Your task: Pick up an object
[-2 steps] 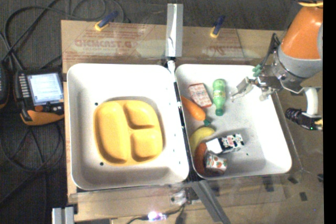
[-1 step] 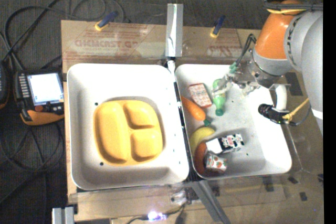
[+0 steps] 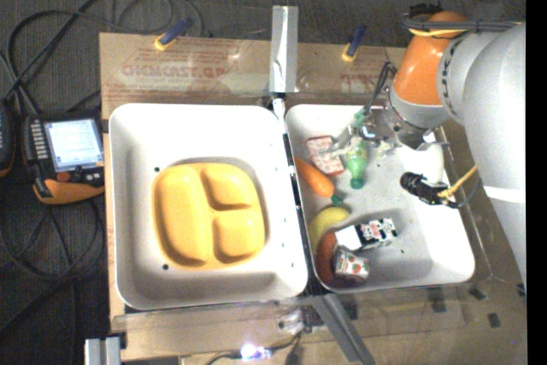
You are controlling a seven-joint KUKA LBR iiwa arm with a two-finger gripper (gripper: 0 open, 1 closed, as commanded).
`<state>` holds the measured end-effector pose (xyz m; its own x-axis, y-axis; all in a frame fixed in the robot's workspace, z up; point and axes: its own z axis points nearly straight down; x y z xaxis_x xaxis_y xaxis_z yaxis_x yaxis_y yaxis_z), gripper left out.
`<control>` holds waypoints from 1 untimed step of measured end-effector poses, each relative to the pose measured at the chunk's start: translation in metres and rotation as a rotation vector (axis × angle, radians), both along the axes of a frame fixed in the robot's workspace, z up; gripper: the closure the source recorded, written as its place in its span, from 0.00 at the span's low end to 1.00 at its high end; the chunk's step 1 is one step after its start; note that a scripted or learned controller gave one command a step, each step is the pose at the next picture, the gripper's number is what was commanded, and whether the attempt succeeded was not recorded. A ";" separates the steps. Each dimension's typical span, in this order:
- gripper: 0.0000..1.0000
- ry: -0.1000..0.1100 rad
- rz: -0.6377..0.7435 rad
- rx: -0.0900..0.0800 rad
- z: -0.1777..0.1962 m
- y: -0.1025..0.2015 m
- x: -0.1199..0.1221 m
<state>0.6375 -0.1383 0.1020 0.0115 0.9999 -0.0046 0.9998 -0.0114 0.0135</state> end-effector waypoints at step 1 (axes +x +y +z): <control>1.00 0.005 0.003 0.003 0.006 0.002 0.000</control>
